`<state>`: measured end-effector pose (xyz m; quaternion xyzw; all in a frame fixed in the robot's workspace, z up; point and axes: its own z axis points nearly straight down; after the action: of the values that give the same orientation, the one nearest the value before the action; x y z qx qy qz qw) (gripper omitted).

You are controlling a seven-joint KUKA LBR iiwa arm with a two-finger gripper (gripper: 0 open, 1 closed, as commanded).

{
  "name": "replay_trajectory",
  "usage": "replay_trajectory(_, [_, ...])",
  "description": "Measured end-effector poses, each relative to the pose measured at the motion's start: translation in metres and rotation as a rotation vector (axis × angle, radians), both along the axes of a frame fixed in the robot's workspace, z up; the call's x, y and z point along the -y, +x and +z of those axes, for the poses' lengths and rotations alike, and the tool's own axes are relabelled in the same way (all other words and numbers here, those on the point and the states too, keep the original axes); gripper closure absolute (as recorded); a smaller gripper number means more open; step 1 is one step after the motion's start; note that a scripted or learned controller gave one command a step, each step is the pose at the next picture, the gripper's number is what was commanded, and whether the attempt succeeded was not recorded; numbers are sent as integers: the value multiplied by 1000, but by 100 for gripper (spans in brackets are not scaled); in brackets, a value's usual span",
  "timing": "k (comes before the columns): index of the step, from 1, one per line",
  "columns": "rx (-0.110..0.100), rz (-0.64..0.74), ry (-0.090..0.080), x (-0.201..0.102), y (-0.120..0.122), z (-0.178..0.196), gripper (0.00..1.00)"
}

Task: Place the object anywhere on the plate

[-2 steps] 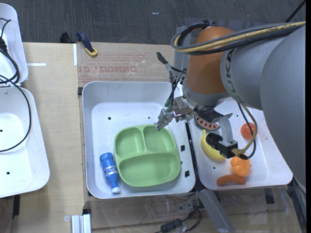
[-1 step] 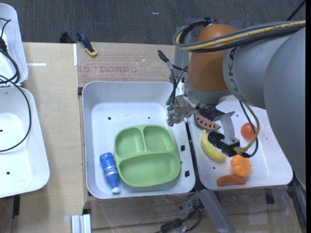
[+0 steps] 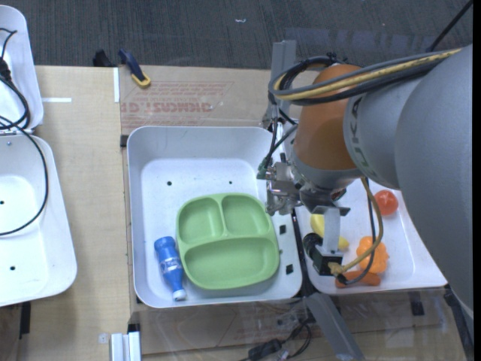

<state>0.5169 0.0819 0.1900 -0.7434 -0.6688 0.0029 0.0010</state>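
Note:
A green plate [image 3: 228,241] with three sections lies flat in the left bin [image 3: 143,194], toward its front right. My gripper [image 3: 279,192] hangs over the wall between the two bins, just off the plate's upper right corner, and the wrist hides what is under it. In the right bin [image 3: 422,265] I see a yellow item [image 3: 332,230], partly behind the arm. An orange item [image 3: 373,265] lies near the front, and a small red ball [image 3: 385,201] sits farther back.
A blue bottle [image 3: 169,266] with a white cap lies in the left bin, touching the plate's left edge. The bulky arm covers much of the right bin. White trays with black cables [image 3: 22,171] sit at far left, and a blue-and-yellow tool [image 3: 134,68] lies on the bench behind.

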Motion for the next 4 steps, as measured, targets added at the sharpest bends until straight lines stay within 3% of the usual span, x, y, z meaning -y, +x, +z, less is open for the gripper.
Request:
replay_trajectory(1, [0,0,0,0,0,0,0])
replay_trajectory(2, [-3,0,-2,1,0,8,100])
replay_trajectory(4, [-8,-2,-6,5,2,24,100])
